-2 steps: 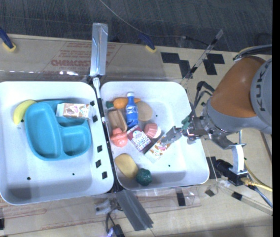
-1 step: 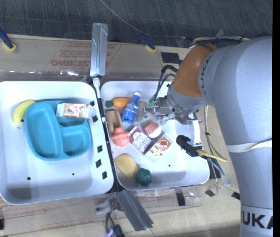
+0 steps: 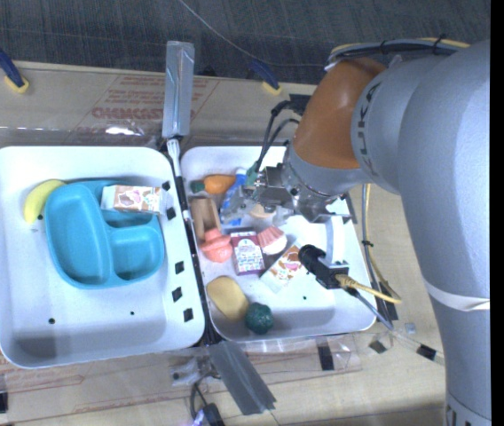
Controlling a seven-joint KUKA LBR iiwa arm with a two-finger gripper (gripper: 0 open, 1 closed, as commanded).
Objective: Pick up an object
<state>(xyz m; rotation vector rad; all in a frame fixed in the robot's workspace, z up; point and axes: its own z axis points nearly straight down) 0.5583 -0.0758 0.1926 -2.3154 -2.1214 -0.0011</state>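
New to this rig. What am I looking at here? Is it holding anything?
One fixed camera looks down on the bench at a slant. The big grey shape with the orange band is a robot arm reaching in from the right. Its gripper sits low over the right bin, which holds small toys, among them a green ball. The left bin holds a blue tray, a banana and a small carton. Whether anything is held cannot be seen.

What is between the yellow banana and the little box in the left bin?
Part of the blue tray, in the camera view. The banana lies at its edge; the box rests on it.
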